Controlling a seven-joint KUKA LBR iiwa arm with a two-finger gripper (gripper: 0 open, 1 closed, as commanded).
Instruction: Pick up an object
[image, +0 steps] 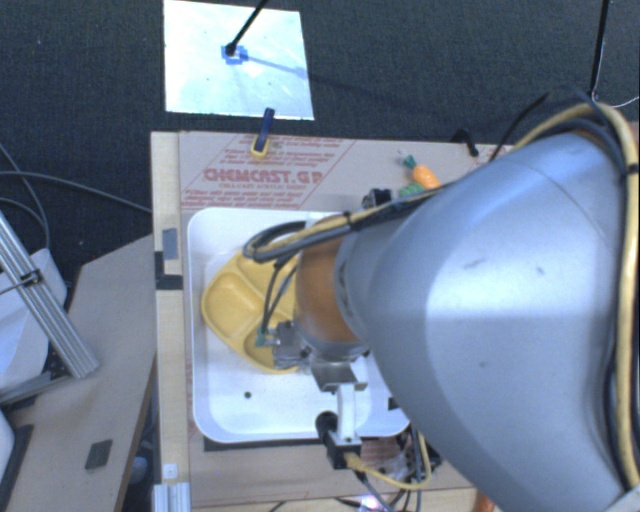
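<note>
A yellow divided plate lies in the left part of the white bin. My gripper hangs low over the plate's right edge, below the orange band of the wrist. The large grey arm covers the right side of the bin and whatever lies beneath it. Nothing shows as held.
A small dark speck sits on the bin floor near the front. Behind the bin, on the brown cardboard, lie an orange carrot toy and a blue-and-yellow marker. A shiny sheet lies farther back.
</note>
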